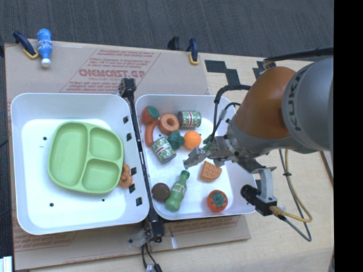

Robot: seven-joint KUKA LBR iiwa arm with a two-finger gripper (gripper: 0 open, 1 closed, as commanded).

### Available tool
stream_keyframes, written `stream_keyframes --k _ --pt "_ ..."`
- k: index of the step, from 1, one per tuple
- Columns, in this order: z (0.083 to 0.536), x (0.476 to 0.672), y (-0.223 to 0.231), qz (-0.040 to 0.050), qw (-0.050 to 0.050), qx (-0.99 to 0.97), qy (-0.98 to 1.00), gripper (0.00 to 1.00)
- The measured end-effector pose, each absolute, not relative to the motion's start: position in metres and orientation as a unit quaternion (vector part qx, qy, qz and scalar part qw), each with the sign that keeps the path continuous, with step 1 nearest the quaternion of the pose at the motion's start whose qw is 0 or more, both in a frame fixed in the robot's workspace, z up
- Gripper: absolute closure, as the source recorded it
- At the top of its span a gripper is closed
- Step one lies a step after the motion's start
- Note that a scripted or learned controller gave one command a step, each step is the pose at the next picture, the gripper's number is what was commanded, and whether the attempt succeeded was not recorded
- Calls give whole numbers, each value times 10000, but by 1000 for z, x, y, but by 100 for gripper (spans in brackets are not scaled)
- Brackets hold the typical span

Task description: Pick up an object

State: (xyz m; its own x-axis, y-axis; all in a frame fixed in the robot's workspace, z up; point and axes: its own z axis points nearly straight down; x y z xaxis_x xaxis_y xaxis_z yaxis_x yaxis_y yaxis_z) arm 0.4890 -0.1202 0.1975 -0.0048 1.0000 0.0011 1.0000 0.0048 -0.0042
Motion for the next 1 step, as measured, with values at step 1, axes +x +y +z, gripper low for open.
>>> stream_keyframes --k 1 --pt "95 509 -125 15 18 -7045 -7097 0"
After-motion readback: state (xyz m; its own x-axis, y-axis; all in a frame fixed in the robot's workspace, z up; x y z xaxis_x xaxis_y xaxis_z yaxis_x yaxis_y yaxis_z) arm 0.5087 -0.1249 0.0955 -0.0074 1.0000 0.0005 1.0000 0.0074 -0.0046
